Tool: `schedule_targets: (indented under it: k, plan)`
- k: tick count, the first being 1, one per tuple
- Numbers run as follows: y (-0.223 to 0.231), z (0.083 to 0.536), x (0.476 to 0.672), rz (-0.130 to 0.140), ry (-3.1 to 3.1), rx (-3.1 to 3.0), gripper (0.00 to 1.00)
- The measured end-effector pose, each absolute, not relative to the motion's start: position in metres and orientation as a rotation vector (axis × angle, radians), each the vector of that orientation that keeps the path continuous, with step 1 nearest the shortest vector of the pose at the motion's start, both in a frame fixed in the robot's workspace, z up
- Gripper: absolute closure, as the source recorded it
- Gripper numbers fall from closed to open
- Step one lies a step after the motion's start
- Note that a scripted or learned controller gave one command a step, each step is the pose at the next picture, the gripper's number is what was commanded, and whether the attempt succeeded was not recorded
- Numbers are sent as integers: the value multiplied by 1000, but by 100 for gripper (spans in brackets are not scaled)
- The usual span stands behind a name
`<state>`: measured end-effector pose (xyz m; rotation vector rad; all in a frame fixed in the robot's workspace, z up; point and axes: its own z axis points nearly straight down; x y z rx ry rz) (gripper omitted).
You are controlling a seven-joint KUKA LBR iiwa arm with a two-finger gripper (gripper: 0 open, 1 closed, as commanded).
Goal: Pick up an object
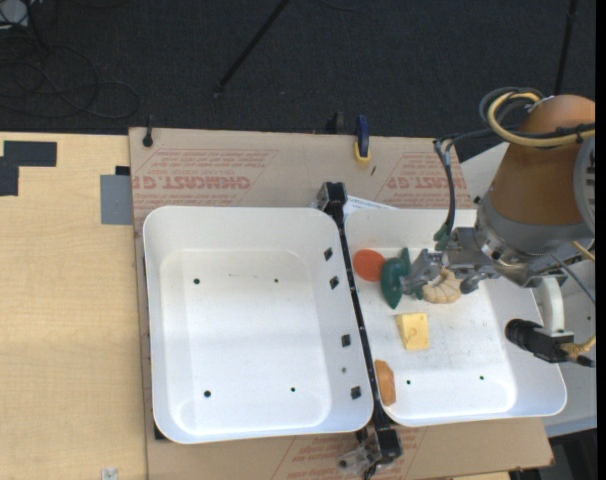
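you had the gripper (420, 271), finger state indiscernible, beside the green object (393, 280): judged light, rigid; grip its narrow middle.

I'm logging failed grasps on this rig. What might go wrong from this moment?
The end effector sits amid a tight cluster: green object, orange ball and beige lump. It may pinch two things together or nudge one away. The ball lies near the divider, so it could roll against it.
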<state>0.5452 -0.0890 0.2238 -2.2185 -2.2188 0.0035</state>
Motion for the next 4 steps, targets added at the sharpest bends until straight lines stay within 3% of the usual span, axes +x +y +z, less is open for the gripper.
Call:
schedule_targets:
  k: [1, 2, 3, 4]
  plan:
    - [-42, 185, 494, 8, -2217, -2211, 0]
    - [-90, 99, 490, 11, -2211, -2221, 0]
    - [-104, 87, 559, 0, -2223, -2222, 0]
    - [-104, 97, 555, 4, -2212, -2225, 100]
